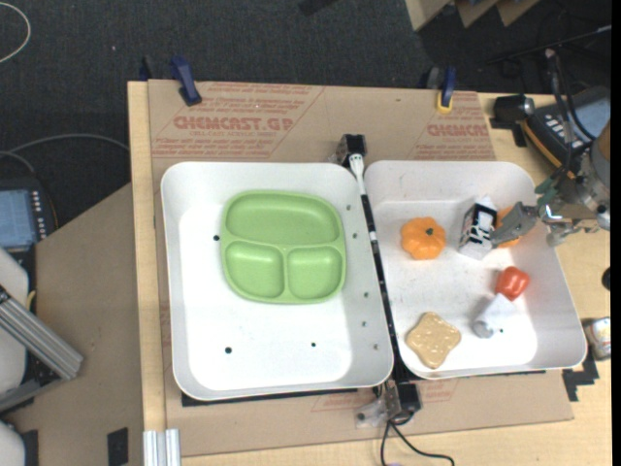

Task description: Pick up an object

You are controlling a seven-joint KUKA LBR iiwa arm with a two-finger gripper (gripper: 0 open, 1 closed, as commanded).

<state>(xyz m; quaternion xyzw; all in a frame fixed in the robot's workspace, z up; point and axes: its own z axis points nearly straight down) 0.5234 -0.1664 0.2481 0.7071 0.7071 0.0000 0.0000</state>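
Because the gripper (512, 223) hangs low just right of the black-and-white carton (477, 229), it seems poised to grab; whether its claw is spread or closed, I cannot tell.

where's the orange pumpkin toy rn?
The orange pumpkin toy sits in the right bin, in its upper left part, left of the black-and-white carton and above the tan toast piece.
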